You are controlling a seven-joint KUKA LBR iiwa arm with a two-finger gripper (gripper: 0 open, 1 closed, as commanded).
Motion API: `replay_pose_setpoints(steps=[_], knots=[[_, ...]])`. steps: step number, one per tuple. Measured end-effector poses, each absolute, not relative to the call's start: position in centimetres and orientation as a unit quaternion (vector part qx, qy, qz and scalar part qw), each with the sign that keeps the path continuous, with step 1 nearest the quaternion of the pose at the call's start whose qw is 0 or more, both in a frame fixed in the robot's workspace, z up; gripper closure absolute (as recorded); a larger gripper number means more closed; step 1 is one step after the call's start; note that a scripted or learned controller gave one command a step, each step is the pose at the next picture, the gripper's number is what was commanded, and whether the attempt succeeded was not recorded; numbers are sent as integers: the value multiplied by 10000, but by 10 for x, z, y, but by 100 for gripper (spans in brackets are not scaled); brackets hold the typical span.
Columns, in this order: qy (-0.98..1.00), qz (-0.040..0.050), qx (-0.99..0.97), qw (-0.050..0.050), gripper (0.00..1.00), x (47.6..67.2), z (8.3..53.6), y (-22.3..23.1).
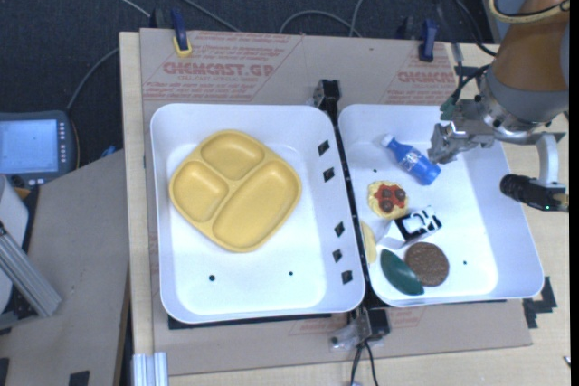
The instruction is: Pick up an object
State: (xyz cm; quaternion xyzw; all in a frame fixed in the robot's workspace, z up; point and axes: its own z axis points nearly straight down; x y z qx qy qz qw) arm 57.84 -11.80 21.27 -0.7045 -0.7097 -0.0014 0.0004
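Camera view: I see gripper [450,143] over right bin [507,230] by blue bottle [412,160]; finger state unclear; cardboard-topped bench [235,68], dark floor.

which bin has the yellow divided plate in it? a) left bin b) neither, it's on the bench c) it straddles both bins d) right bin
a: the yellow divided plate lies flat inside the left bin, apart from the small items in the right bin.

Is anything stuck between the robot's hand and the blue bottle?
Nothing visible is in the way. The gripper hangs just to the right of the blue bottle in the right bin, with no other object between them. The other small things, like the brown disc, lie lower down in that bin, away from the path.
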Motion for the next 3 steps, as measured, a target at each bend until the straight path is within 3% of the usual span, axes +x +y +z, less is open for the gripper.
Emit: replay_pose_setpoints(steps=[2,3], knots=[[-7095,-13,-7048,5,100,604,203,-5],[-7097,-19,-7045,2,100,612,220,49]])
